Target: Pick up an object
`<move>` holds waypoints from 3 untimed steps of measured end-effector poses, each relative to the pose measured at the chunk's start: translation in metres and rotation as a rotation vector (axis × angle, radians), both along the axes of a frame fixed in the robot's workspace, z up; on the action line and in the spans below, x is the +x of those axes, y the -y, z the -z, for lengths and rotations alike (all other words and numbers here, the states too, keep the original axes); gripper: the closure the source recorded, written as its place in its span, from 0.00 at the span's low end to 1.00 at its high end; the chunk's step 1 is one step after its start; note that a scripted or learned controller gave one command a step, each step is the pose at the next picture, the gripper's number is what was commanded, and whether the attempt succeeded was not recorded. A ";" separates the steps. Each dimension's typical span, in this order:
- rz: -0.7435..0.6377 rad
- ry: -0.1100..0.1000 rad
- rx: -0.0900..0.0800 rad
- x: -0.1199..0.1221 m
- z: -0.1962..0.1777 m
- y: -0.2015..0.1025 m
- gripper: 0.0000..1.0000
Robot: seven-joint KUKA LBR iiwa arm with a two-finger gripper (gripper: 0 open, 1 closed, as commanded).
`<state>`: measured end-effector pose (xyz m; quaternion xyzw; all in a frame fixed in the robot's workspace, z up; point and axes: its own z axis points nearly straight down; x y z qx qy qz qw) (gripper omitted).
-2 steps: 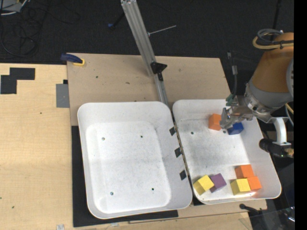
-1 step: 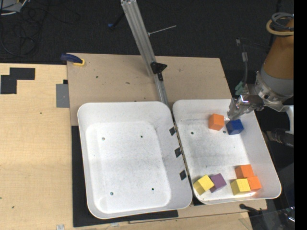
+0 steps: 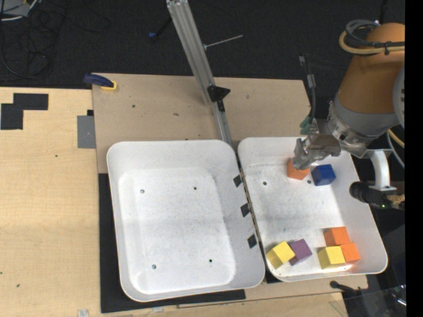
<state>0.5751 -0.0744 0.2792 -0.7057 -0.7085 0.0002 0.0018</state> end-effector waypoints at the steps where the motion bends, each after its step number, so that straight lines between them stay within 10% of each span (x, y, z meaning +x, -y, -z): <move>1: 0.000 -0.001 0.000 -0.010 0.001 -0.048 1.00; 3: -0.001 -0.003 0.000 -0.035 0.023 -0.153 1.00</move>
